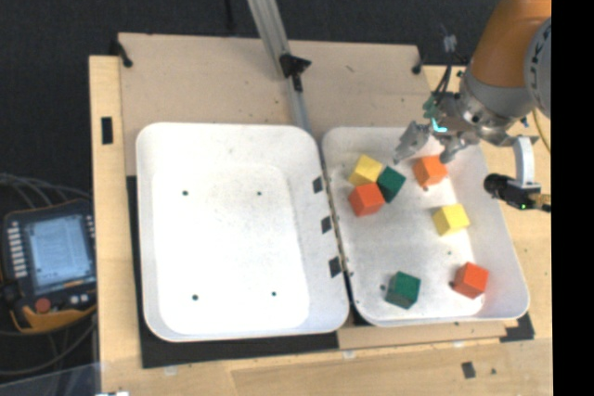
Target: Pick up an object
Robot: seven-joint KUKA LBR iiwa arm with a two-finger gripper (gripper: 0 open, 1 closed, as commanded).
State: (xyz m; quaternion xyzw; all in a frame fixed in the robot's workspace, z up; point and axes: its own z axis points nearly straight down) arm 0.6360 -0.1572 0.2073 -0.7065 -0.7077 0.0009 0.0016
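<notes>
Hovering over the right bin near its back edge: gripper, fingers spread apart and empty, one tip above bare floor, the other just beside an orange cube. Likely target, that cube, close to the back right corner.

To do well: centre the open jaws over the cube, square to its faces, then straight down and close; lift only once clamped.

Toward the left wall, a tight cluster: yellow cube, dark green cube and second orange cube, touching or nearly so; best avoided. Well apart, with open floor around each: second yellow mid-right, second green and third orange by the front edge. Little margin between target and back wall.
</notes>
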